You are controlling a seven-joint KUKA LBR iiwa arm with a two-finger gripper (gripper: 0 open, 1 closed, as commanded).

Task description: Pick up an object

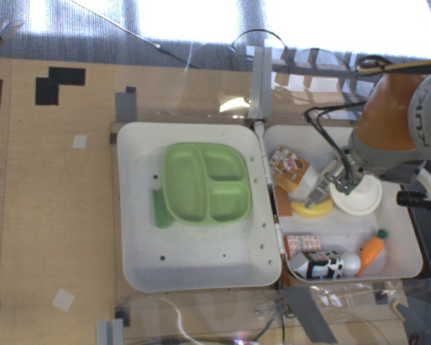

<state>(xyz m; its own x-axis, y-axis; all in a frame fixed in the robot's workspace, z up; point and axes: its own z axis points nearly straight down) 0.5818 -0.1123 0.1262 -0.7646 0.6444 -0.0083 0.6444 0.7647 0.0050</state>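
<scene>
Nearest me, cow-patterned bottle (323,266) and carrot (372,253) lie well below the gripper (322,190). Finger spread: I cannot tell. Banana (311,208) touches just beneath the tips; carton (288,166) beside them; open floor between banana and bottle.

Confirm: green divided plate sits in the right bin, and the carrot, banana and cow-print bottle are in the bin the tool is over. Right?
Not quite. The green divided plate sits in the left bin, not the right. The rest holds: the carrot, banana and cow-print bottle are in the right bin, where the tool is. The camera view shows it.
</scene>
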